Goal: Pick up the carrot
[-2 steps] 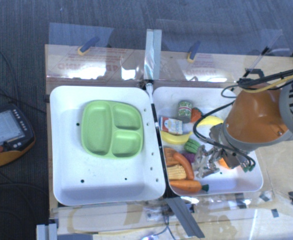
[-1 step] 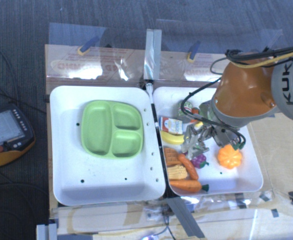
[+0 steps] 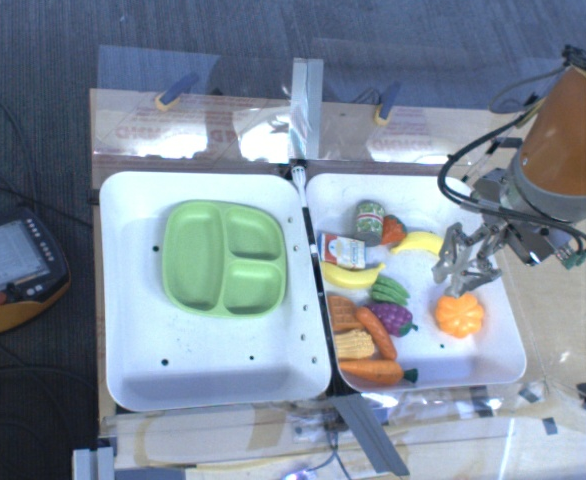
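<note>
Nearest the bench's front edge, in the right-hand shallow white bin (image 3: 503, 363), lies the long orange toy carrot with a dark green stub at one end (image 3: 371, 372). It rests flat against the front wall, in the bin's front-left corner; its long axis runs roughly left to right along that wall, green stub pointing right.

Just behind it: a ridged tan corn-like piece (image 3: 352, 344), a second orange-red carrot-shaped piece (image 3: 378, 334) lying slantwise, and a purple grape cluster (image 3: 396, 317). The front carrot touches or nearly touches the corn piece; I cannot tell which.

Further in: a round orange pumpkin (image 3: 459, 314), standing alone on bare floor to the right.

Directly above the pumpkin hangs the grey two-finger gripper (image 3: 463, 266). The fingers appear spread apart with nothing between them; it grips no object.

Key relation: the carrot lies toward the front and left of the gripper, well apart, with the grapes and slanted piece near the straight line between. Judgement: the approach needs the fingers turned to span the carrot's short width, dropping close to the front wall; crowding is the risk.

Behind: a yellow banana (image 3: 351, 277), a red-and-white carton (image 3: 345, 251) whose print is too small to read, and a green labelled can (image 3: 371, 216), illegible.

The left bin (image 3: 133, 368) carries a green divided plastic tray (image 3: 225, 258).
</note>
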Action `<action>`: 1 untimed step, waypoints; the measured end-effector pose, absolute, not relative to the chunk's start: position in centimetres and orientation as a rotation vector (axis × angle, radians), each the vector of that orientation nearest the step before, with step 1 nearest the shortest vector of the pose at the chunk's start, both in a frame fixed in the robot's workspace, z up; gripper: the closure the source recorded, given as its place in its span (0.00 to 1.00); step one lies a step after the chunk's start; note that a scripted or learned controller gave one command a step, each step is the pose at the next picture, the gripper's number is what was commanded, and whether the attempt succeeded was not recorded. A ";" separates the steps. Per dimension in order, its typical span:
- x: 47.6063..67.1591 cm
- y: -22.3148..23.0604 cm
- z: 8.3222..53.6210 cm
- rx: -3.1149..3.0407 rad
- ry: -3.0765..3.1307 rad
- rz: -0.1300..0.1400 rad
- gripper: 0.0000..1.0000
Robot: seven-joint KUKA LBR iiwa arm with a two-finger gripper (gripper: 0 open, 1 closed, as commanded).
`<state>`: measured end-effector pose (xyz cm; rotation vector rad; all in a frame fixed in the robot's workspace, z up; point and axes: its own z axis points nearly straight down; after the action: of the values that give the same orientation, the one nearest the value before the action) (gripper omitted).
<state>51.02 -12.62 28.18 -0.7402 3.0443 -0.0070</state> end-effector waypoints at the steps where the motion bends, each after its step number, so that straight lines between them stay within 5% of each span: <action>1: 51.0 -12.4 27.9 -0.747 3.048 0.000 0.00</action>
<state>50.98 -12.40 27.89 -0.7468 3.0476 0.0001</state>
